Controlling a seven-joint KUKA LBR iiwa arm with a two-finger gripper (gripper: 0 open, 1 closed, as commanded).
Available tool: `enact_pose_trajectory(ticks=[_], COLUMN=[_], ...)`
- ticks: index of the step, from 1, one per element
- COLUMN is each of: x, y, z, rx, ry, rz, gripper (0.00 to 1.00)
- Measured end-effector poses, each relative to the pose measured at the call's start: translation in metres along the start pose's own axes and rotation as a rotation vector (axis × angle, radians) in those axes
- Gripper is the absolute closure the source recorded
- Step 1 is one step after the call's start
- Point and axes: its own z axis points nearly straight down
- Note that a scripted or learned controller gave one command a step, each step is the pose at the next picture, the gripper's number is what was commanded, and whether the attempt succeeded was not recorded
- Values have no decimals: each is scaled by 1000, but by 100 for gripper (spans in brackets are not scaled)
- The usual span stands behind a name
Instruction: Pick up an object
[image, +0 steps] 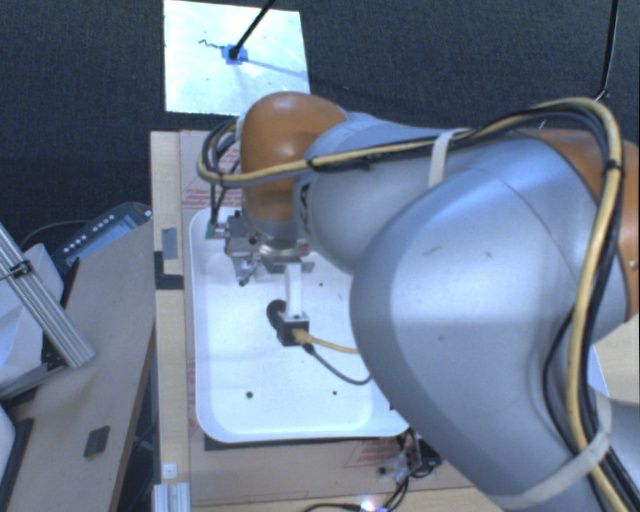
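Seeing gripper (246, 268) hovering over bin (250, 400), near its top end, centre-left of frame. Struggling to tell whether open or closed, tbh.

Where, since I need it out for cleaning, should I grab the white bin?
I'd take the white bin by its raised rim on the view's left, coming from that side: that edge lies bare, while the arm covers its right part and the gripper hangs over its far end.
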Motion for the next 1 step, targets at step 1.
enact_pose_trajectory(ticks=[1], x=[-8], y=[-75], z=[40], rx=[-2], ry=[-1], rz=[7], gripper=[100])
